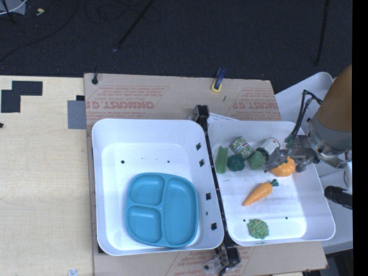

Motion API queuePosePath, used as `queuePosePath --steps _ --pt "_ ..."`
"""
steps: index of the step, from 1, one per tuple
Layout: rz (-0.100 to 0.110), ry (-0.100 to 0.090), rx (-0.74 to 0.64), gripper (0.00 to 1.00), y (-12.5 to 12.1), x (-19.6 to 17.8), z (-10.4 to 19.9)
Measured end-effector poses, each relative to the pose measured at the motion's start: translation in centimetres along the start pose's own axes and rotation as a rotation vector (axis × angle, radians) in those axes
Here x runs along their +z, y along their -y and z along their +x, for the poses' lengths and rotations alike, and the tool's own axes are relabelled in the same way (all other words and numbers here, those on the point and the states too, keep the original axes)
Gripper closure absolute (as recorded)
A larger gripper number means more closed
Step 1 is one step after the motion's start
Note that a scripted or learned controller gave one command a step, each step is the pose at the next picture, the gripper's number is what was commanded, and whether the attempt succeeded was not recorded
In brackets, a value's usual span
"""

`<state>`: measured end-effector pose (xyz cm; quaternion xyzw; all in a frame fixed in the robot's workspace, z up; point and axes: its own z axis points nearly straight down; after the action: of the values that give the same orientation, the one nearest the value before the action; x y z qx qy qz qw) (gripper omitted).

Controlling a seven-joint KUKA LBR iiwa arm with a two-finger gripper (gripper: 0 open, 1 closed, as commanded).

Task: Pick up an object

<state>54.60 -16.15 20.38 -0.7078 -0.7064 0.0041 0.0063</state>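
1. My claw hangs low over the right bin, near its far right part, with my grey arm and its orange band coming in from the right edge.
2. I cannot tell from this slant whether my claw is released or clenched; it sits right at a small orange round object, touching or just above it.
3. A toy carrot lies on the right bin's floor, just below and to the left of the claw, tilted, its green top toward the claw.
4. Along the far side of that bin sit a green long piece, a dark green round piece, a green block and a small can-like thing with a green label, all close together.
5. A bumpy green lump rests alone near the bin's near rim.
6. The left bin holds a blue divided plate, lying flat toward its near side.
7. Both bins stand on a brown cardboard sheet with red print, which lies on a pale wood counter.
8. A blue and yellow clamp grips the cardboard's far edge.
9. Beyond the counter the floor is dark, with cables across it.
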Motion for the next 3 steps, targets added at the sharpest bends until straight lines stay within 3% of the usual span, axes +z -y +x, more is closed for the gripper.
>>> queuePosePath --steps 1,3 --pt "-0.012 0.002 -0.002 0.00 -0.3 -0.7 0.0" --pt "-0.011 0.002 -0.003 0.00 -0.4 10.0 0.1"
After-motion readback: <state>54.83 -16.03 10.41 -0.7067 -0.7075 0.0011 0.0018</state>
